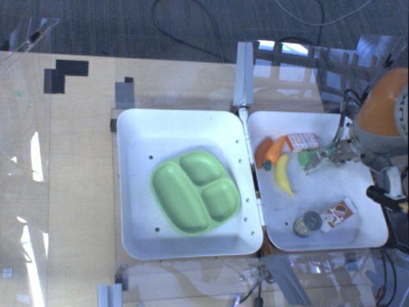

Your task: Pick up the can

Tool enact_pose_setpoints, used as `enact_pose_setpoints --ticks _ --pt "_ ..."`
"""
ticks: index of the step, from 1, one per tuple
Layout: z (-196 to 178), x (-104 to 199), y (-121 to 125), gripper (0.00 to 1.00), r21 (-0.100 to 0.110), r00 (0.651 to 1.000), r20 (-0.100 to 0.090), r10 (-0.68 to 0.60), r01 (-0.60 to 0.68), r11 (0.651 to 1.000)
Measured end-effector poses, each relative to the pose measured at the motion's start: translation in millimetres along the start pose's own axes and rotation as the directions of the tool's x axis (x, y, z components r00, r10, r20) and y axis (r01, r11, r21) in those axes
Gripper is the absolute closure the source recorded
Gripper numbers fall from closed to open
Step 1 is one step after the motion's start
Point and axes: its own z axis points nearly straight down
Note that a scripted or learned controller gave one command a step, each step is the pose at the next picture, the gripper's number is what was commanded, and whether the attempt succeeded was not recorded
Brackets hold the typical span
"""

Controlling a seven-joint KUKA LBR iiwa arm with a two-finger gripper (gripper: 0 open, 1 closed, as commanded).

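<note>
The can (308, 223) is a small silver tin with a dark top. It stands upright near the front of the right bin (364, 238). The gripper (315, 162) reaches in from the right and is low over the middle of that bin, beside a small green object (307, 157). It is well behind the can and apart from it. The grey arm with its orange band (383, 104) hangs over the bin's right rim.
A small brown and white carton (337, 214) lies just right of the can. A banana (284, 174), a carrot (269, 151) and a red and white box (301, 142) are at the back of the right bin. The left bin (137, 171) holds a green divided plate (195, 191).
</note>
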Motion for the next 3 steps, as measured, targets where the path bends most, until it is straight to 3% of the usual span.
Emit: enact_pose_setpoints --ticks 1,2,3 --pt "-33.1 13.3 -28.7 0.00 0.005 0.997 -0.002 0.083 -0.083 0.997" --pt "-24.6 0.1 -31.4 0.00 0.004 0.988 -0.001 0.154 -0.154 0.988" --pt "-30.9 -5.7 0.0 0.00 0.003 0.993 -0.001 0.122 -0.122 0.993"
